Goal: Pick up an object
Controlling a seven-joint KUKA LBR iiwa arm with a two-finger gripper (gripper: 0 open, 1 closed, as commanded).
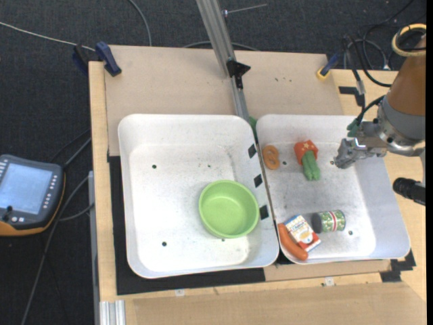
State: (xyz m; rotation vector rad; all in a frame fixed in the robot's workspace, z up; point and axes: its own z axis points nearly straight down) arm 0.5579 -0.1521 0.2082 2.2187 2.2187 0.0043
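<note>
Green-stemmed, the toy vegetable [308, 159] lies in the right bin [379, 249], long axis running near to far. It sits just left of the gripper [343, 156], whose state cannot be told.

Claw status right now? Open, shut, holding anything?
Claw: cannot be told; it sits over the right bin, nothing seen held.

The arm [406, 93] behind the gripper [345, 156] is cut off by the right edge. Whether the gripper's fingers are parted is too small to tell. Far to the gripper's left, a handheld screen unit [27, 193] (orange-rimmed) runs off the frame, and the hot dog [292, 245] lies partly under a small carton [302, 227].
</note>
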